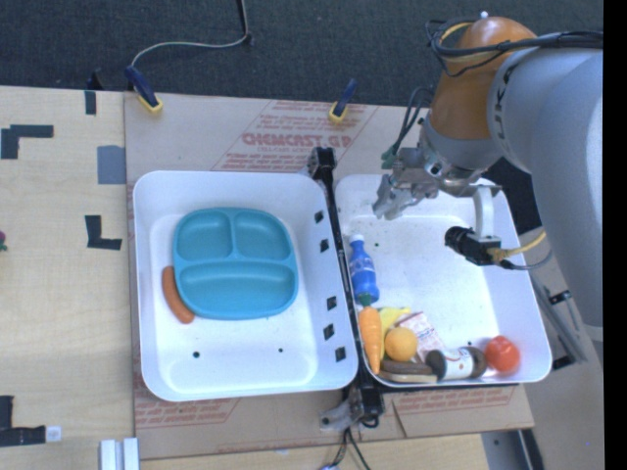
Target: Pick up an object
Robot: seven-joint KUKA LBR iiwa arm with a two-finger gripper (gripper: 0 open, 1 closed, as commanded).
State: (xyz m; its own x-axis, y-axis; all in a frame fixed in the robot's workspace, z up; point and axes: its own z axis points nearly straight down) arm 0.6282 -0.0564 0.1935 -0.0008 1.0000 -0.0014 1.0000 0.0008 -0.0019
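Whether the jaws stood open or closed could not be told, for the gripper (392, 204) showed as a small blurred grey shape hanging over the upper left part of the right bin (509, 262), with nothing seen between its tips. Above it rose the grey arm (549, 96) with its orange band (480, 67), reaching in from the right. Objects lay crowded toward the near and left sides of the right bin: a blue bottle (363, 272) with a white cap lay along the left wall, just below the gripper but apart from it; a carrot (370, 336) lay below the bottle; beside the carrot sat an orange ball (400, 344), touching a yellow item (394, 317) and a crumpled packet (423, 329). A dark bottle (460, 363) lay along the near wall, with a red tomato (501, 354) at its right end. The left bin (157, 360) held a blue divided plate (235, 262), and a sausage (176, 296) lay just beside the plate's left edge.
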